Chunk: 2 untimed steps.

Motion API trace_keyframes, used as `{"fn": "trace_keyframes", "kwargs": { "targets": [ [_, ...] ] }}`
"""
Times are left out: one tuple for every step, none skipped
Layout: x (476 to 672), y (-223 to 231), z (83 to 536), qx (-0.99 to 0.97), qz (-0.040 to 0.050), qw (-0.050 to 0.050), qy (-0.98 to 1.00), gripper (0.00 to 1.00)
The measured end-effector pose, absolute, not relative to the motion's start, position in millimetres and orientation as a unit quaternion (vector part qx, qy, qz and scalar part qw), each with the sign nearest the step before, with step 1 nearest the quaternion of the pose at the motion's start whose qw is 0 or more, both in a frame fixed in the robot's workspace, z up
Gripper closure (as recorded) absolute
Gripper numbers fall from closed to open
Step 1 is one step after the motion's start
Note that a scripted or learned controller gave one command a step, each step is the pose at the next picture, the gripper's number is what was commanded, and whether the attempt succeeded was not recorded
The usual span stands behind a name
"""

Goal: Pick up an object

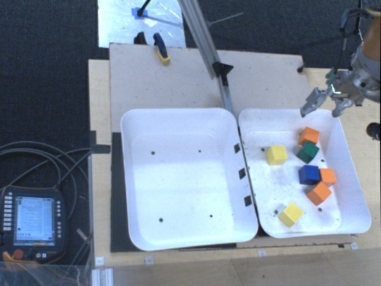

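Hovering above the far right corner of the right bin (348,159), the claw (327,104) has its two metal fingers spread apart, with nothing between them and nothing touching them. It hangs just above and to the right of the cluster of blocks.

The blocks are small, matte cubes with clean edges, and all of them lie in the right bin. An orange block (309,135) sits nearest the claw, touching a green block (308,152) just below it. A blue block (309,174) lies further toward the near side, pressed against a second orange block (328,176), and a third orange block (319,193) sits just below that pair. One yellow block (276,155) rests apart on the left of the bin; another yellow block (291,214) lies tilted near the front edge.

Both bins are shallow, smooth white trays with rounded corners and a few dark specks on their floors. The left bin (137,130) sits beside the right one on the pale wooden desk (262,76). A teach pendant (33,222) with a lit screen lies at lower left on dark carpet; its text is too small to read
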<state>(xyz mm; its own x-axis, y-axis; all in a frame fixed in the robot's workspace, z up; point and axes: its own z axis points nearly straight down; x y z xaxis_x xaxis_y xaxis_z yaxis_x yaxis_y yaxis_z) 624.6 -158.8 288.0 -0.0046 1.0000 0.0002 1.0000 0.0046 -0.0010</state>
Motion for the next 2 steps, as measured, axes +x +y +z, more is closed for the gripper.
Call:
{"fn": "trace_keyframes", "kwargs": {
  "targets": [
    [625.2, -158.6, 290.4, -0.705, -0.0004, -0.001, -0.709, 0.00],
    [621.1, -153.9, 229.7, -0.706, 0.0010, 0.001, -0.708, 0.00]
  ]
}}
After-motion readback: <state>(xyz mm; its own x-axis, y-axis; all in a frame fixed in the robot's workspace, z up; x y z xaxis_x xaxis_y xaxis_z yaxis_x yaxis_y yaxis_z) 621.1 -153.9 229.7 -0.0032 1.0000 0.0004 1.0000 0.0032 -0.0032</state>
